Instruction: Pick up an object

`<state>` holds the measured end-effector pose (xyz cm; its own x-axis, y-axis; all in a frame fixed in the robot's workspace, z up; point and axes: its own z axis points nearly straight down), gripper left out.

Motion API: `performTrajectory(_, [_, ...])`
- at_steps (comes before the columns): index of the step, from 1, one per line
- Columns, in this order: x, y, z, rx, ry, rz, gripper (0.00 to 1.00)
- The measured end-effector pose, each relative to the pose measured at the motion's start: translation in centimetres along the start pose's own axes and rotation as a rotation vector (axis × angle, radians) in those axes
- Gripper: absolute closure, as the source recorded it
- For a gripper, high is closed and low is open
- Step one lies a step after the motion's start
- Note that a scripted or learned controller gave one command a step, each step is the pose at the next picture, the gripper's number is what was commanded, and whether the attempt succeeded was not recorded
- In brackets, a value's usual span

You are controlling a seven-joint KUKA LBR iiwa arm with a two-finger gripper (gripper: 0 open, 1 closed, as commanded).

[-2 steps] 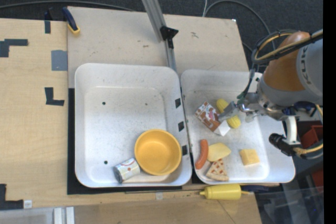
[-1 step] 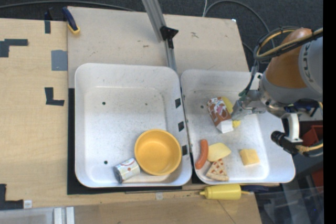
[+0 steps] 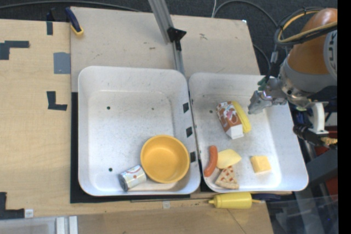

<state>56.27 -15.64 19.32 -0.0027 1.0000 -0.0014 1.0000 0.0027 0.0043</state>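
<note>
Camera view, looking down on both bins. Gripper poised over the upper right part of the right bin, just beside the brown-and-white carton and the yellow banana-like piece leaning against it; nothing between the fingers, and too small to tell whether spread or pressed together. Nearest candidates for the pick: carton and yellow piece, touching each other. Lower in the same bin: sausage, pale yellow wedge, pizza slice and cheese cube, the first three crowded together. Left bin with yellow bowl and small can, well apart from the gripper.

Likely failures, as judgement: descent beside the carton rather than over it, closing on air; one finger landing on the yellow piece, tipping or pushing the pair aside; a slanted carton slipping from a shallow grip.
</note>
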Motion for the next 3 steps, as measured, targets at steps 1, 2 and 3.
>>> performTrajectory(1, [0.1, 0.1, -2.4, 0.003, 0.001, 0.001, 1.0])
performTrajectory(2, [4.9, -1.1, -3.5, 0.006, 0.003, -0.003, 1.0])
performTrajectory(3, [10.3, -1.3, -3.7, 0.007, 0.004, -0.004, 1.0])
